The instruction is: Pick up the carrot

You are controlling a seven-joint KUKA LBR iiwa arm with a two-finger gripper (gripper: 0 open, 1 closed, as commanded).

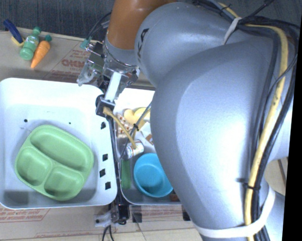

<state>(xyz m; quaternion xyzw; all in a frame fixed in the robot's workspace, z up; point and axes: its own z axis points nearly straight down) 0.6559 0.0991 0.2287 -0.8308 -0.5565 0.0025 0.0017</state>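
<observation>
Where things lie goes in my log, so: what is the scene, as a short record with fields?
carrot: on cardboard beyond the bins, beside a green bottle
left bin: holds a green tray
right bin: holds a blue cup; partly hidden by the arm
end effector: over the bins' far edge, apart from the carrot
task: carrot not yet picked up

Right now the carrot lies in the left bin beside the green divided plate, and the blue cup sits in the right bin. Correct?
Not quite. The camera view shows the carrot outside both bins, on the brown cardboard beyond the left bin's far corner. The green divided plate is in the left bin, and the blue cup sits in the right bin.
</observation>
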